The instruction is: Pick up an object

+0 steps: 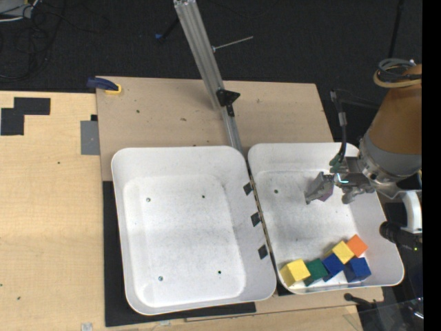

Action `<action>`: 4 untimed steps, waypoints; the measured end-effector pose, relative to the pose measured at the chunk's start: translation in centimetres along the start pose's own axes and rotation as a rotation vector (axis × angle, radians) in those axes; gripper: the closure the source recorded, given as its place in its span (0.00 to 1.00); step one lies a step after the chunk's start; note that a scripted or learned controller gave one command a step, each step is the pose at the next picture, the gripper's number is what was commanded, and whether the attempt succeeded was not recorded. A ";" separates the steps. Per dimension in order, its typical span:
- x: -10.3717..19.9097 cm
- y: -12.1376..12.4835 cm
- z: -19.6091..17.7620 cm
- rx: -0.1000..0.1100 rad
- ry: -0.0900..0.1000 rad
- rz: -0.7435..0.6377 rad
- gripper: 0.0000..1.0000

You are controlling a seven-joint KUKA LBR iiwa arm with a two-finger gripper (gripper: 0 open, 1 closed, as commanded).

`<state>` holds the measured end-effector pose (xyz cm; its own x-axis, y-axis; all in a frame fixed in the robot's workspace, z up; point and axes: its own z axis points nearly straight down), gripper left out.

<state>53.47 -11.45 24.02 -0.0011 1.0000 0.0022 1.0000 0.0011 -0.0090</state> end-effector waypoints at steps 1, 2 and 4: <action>-0.2 0.1 -0.2 -0.006 -0.001 0.005 0.00; -0.6 0.4 6.0 0.001 0.000 0.002 0.00; -1.4 0.6 14.9 -0.006 0.000 0.002 0.00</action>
<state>53.90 -12.86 9.14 0.0012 1.0000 0.0018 1.0000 -0.0012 -0.0030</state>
